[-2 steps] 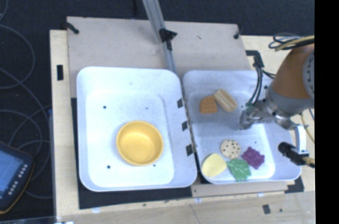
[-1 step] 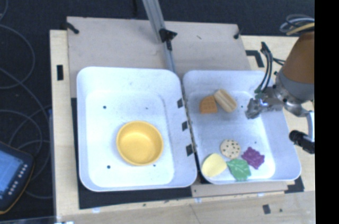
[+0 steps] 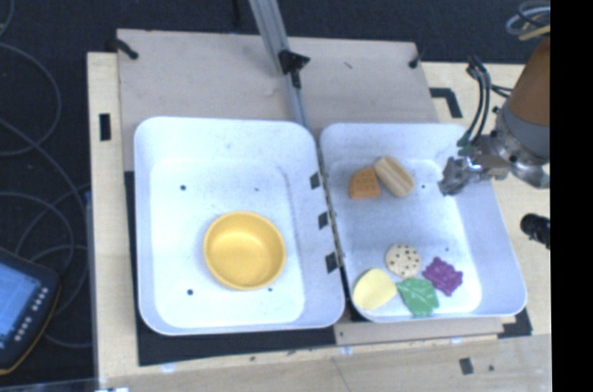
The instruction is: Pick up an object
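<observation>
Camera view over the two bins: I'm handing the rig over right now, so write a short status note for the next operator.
Hand: low over the right bin's upper right edge, nothing seen in it.
Right bin: orange piece touching tan roll near the top; cookie, purple piece, green piece and yellow piece clustered at the bottom.
Left bin: yellow bowl.
Done: nothing lifted. Left: grasp and raise one object.

Claw (image 3: pixel 454 177) above right bin (image 3: pixel 482 242)

Light bench (image 3: pixel 107 196) carries left bin (image 3: pixel 157 196), right bin (image 3: pixel 482 233), side by side.
</observation>
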{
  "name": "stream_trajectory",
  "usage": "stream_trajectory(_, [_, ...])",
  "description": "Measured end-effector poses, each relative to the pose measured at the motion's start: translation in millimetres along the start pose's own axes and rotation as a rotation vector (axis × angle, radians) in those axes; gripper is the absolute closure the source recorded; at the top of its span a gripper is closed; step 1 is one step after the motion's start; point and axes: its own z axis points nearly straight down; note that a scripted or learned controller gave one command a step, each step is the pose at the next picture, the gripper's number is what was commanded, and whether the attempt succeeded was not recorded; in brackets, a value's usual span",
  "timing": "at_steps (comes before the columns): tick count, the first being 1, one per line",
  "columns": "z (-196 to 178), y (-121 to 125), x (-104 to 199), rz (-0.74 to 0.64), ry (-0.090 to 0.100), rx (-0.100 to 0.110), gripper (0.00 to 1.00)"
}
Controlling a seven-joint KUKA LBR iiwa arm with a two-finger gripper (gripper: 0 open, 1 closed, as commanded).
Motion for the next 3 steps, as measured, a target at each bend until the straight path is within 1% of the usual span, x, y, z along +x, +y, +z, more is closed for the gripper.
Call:
stream_trajectory(1, [-62,-5,-5,-0.001,-0.001,-0.002,1.00])
stream_trajectory(2, [-50,-8,36,-0.001,0.002,0.005,1.00])
stream_trajectory(3, [-55,-13,90,-0.003,0.004,0.005,1.00])
